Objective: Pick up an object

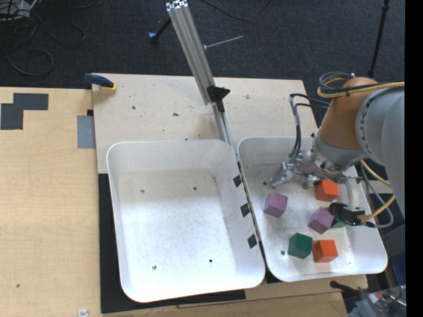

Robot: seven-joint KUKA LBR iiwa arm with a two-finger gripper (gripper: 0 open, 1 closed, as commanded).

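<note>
Hovering open-fingered, your gripper (285, 174) sat at twelve o'clock from the purple cube (275, 204), holding nothing.

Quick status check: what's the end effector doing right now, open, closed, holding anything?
End effector: open, holding nothing, over the right bin near its far side, above the purple cube.
</note>
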